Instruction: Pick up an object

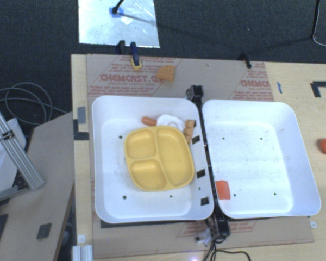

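Camera view: the tool's state cannot be told, and candidates number one yellow divided tray (158, 159), rigid, light and best pinched at its rim, in the left bin (106, 162), and one small orange block (223, 189), stiff and easily gripped across its sides, in the right bin (299, 162).

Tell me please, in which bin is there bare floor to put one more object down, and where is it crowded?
The right bin has the most room: only an orange block lies at its near left corner. The left bin is crowded: a yellow divided plate covers its middle, with small items along the plate's far edge. Bare strips remain along its left wall and near wall.
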`<state>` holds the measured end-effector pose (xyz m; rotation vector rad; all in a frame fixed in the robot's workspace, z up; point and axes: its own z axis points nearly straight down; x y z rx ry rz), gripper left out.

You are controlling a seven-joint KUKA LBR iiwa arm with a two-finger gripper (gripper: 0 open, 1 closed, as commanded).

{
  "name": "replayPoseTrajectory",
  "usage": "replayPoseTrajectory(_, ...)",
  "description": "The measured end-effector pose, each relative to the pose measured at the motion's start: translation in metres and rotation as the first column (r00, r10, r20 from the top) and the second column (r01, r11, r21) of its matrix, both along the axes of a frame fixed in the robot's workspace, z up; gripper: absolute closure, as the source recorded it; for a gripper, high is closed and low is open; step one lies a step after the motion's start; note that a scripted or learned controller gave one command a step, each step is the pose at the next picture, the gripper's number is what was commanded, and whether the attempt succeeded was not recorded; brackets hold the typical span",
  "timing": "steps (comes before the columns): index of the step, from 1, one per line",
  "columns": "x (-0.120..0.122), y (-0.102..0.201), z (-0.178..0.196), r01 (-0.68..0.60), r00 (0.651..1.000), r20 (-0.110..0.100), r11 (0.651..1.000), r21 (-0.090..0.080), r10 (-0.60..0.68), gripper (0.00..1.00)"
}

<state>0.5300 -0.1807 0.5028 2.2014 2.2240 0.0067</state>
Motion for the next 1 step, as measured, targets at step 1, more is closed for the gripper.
replayPoseTrajectory(1, 0.0000, 0.0000, 0.0000, 0.000, 1.000, 0.000, 1.000, 0.000, 0.000, 0.00)
